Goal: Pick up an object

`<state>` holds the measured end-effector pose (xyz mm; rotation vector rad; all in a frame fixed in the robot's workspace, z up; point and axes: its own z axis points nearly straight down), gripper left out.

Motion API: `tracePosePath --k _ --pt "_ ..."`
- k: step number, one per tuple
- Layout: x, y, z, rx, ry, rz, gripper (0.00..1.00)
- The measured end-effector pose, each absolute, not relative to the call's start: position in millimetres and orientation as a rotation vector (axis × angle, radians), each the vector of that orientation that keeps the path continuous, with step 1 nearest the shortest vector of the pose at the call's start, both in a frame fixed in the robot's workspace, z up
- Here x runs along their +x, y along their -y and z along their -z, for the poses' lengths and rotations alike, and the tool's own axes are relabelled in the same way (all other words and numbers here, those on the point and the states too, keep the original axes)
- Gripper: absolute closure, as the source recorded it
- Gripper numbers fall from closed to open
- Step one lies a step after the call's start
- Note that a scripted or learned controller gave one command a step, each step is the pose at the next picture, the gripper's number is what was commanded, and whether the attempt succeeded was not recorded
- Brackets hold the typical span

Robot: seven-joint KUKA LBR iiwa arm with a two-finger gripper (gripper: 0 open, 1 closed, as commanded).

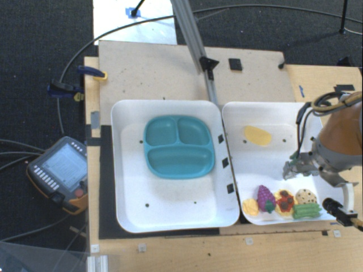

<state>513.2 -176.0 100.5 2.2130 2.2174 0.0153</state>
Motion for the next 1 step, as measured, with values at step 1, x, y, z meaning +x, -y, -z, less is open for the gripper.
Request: tracePosePath --k 1 --pt "519.5 186.2 -155.3 2.212 -2.221 -0.004 1.0"
